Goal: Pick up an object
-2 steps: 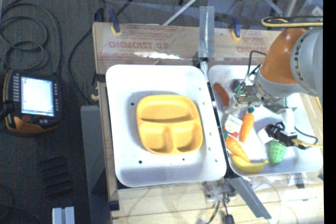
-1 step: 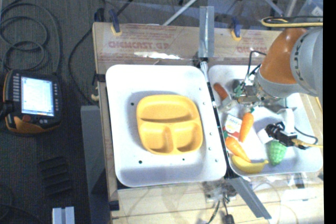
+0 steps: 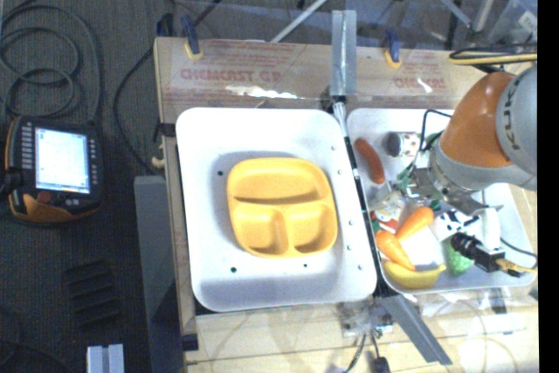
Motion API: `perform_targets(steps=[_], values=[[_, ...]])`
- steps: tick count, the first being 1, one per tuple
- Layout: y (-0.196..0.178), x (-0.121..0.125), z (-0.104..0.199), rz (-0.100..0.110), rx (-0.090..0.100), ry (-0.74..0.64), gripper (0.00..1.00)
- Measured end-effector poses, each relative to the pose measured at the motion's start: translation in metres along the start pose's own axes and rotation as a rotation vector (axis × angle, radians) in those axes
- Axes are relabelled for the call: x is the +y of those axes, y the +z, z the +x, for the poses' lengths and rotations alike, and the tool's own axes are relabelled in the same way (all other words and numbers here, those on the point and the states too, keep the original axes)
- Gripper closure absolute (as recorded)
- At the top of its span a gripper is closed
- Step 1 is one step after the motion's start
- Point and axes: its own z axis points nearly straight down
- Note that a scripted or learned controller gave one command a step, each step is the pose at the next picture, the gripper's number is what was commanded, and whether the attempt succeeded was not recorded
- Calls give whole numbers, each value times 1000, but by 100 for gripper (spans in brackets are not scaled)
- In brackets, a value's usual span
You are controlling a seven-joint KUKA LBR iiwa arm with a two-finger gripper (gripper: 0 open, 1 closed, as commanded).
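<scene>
Camera view: our claw [image 3: 425, 198] hangs low over the toys in the right bin [image 3: 515, 223]; its grip we cannot tell.
Around it we see carrots [image 3: 403, 238], banana [image 3: 416, 277], sausage [image 3: 370, 161]; the left bin [image 3: 196, 214] holds a yellow tray [image 3: 281, 205].

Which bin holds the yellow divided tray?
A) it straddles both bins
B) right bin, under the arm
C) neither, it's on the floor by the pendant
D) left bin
D: the yellow divided tray lies flat inside the left bin, while the arm is over the right bin among the toy foods.
</scene>
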Motion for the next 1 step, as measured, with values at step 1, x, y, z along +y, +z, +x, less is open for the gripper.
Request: perform_targets(steps=[1], values=[[-9,1,-1,-1,-1,1,100]])
